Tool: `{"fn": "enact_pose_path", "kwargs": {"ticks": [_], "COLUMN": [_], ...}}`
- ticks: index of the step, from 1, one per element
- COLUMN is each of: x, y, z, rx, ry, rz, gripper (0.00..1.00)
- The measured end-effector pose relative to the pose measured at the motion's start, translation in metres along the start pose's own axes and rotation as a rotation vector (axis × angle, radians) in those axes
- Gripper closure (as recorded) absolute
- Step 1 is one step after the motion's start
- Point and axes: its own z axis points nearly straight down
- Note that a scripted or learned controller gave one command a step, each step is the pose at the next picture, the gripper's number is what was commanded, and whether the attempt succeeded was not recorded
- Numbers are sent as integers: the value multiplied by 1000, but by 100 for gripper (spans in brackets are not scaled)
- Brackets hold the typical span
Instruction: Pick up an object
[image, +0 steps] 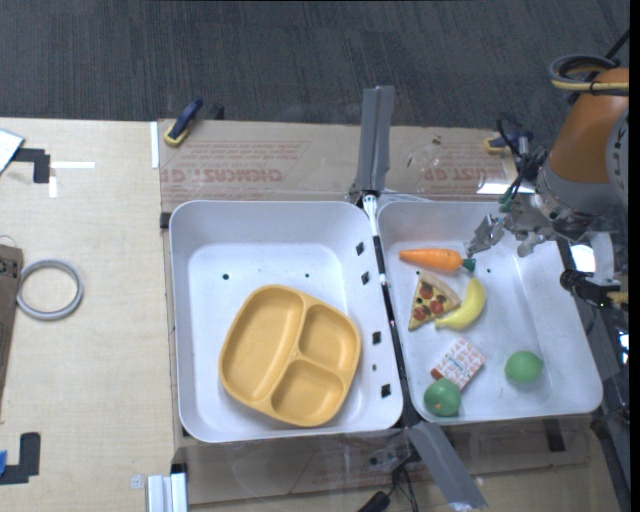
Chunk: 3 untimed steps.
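Observation:
The right bin (560, 330) holds an orange carrot (432, 258), a pizza slice toy (432, 300), a banana (464, 305), a small red-and-white packet (458, 363), a green ball (523, 368) and a green apple (442, 398). A yellow divided plate (290, 353) lies in the left bin (200, 250). My gripper (502, 238) hangs over the back of the right bin, just right of the carrot's green top. Its fingers stand apart with nothing between them.
A grey divider post (376, 140) rises between the bins at the back. A tape roll (46, 289) lies on the bench far left. A blue clamp (184, 120) sits behind the left bin. Cables and the orange arm (590, 140) crowd the right side.

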Motion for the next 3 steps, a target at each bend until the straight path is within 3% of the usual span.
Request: {"fn": "enact_pose_path", "kwargs": {"ticks": [1,2,3], "x": [62,1,-48], "y": [-23,-65,-103], "z": [48,48,49], "rx": [-7,-8,-7], "ry": [1,-3,-2], "rz": [-101,-228,-468], "gripper": [0,0,0]}}
